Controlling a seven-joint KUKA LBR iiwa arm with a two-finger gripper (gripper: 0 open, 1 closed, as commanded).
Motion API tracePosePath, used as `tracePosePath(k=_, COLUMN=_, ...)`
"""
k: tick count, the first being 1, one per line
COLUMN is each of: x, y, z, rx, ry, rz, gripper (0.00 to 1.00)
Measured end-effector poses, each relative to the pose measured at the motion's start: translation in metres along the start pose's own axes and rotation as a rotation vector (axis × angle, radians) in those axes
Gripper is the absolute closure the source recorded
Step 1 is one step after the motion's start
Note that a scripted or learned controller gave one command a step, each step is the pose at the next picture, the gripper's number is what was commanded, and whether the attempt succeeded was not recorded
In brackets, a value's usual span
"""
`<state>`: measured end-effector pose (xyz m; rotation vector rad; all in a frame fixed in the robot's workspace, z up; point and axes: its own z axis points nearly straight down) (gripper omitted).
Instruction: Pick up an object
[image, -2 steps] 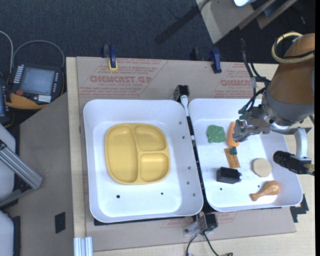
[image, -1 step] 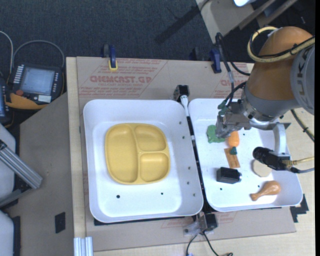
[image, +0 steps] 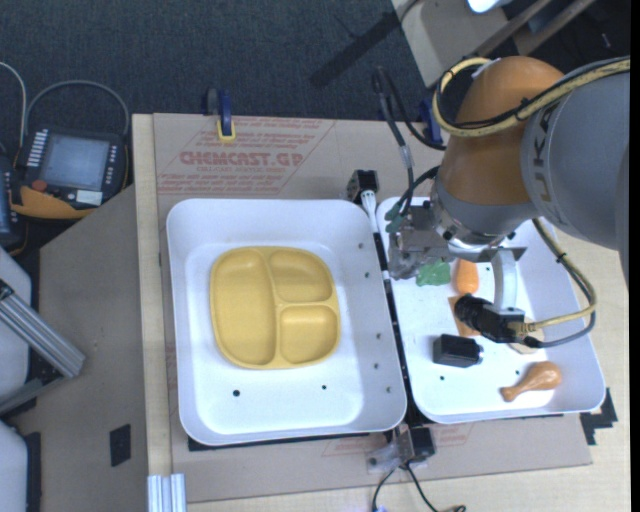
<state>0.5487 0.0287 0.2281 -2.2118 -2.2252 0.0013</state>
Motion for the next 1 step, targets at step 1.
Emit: tracePosePath(k=1, x=0.0595, y=-0.0062, z=0.0013, rx=-0.001, ry=0.000, rz=0.000, gripper=1.00)
